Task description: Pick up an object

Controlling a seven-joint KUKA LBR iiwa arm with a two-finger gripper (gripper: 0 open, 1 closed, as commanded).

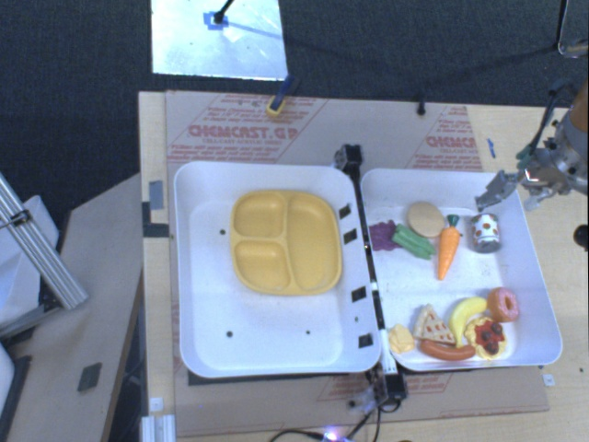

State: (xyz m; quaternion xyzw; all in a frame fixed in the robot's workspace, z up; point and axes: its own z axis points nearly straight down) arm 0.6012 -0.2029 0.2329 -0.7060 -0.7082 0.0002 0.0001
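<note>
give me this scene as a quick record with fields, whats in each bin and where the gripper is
left bin: yellow divided plate
right bin: toy carrot, small can, donut, banana, hot dog, round bun, other toy food
gripper: above the right bin's far right corner, near the can
held: nothing visible between the fingers

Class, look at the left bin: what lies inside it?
Inside the left bin lies a yellow divided plate. The bin floor under the plate is covered.
</note>
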